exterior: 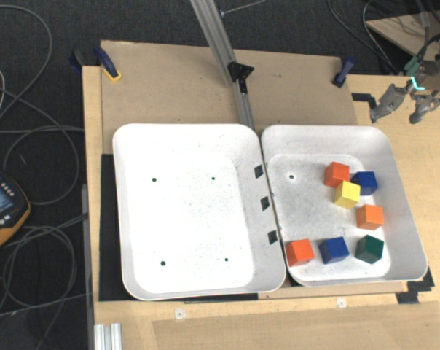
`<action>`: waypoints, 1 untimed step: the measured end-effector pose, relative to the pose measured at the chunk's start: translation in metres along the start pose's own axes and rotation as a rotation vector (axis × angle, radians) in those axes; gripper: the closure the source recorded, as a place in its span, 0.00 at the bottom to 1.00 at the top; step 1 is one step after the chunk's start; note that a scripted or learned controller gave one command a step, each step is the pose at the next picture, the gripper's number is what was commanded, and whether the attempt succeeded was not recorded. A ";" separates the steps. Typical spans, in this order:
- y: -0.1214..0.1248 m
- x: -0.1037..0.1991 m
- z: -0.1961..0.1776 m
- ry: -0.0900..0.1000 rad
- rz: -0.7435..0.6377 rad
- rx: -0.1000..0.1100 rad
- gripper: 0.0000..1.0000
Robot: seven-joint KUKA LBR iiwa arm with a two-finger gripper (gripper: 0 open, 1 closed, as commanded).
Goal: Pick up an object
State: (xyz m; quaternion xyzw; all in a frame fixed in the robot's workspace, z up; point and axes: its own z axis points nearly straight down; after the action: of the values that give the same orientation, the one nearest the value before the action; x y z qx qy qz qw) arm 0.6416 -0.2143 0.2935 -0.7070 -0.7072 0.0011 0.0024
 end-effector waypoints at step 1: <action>0.001 0.000 -0.003 -0.002 -0.001 -0.004 0.00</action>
State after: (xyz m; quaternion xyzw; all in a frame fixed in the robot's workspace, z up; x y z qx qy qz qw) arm 0.6422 -0.2141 0.2964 -0.7065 -0.7077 0.0004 0.0004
